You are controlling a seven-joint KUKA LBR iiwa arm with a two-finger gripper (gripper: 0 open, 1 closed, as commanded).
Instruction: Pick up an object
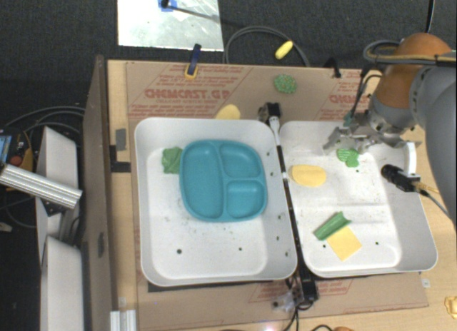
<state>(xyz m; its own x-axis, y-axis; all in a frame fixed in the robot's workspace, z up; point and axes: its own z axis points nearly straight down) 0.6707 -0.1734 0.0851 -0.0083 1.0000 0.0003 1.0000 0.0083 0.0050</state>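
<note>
1. Green small object [348,157] sits in the right bin [410,251], near its back edge — directly under the gripper [350,144].
2. Jaw state — cannot tell.
3. Looks light and likely soft; best gripped across its narrow middle.
</note>
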